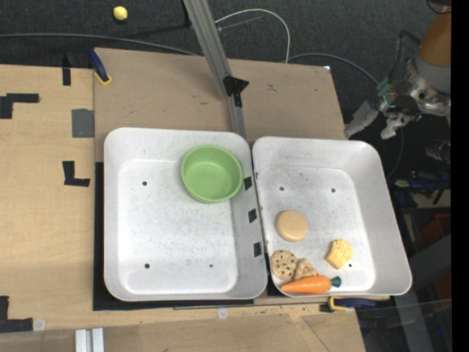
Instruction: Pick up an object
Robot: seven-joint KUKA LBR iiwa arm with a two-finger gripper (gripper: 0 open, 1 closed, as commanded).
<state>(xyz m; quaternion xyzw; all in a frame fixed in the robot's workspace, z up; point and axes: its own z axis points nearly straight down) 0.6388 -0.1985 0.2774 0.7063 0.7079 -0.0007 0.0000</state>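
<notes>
The right bin holds several toy foods near its front: a tan round bun, a yellow corn piece, a speckled cookie and an orange carrot against the front wall. A green bowl sits upright at the back of the left bin. My gripper hangs above and beyond the right bin's far right corner, well away from the foods. Its fingers stand apart, open, with nothing between them.
A slanted metal pole runs down to the gap between the bins at the back. Cables loop over the brown board behind the bins. A small yellow ball lies far back left, and a blue clamp sits on the board's corner.
</notes>
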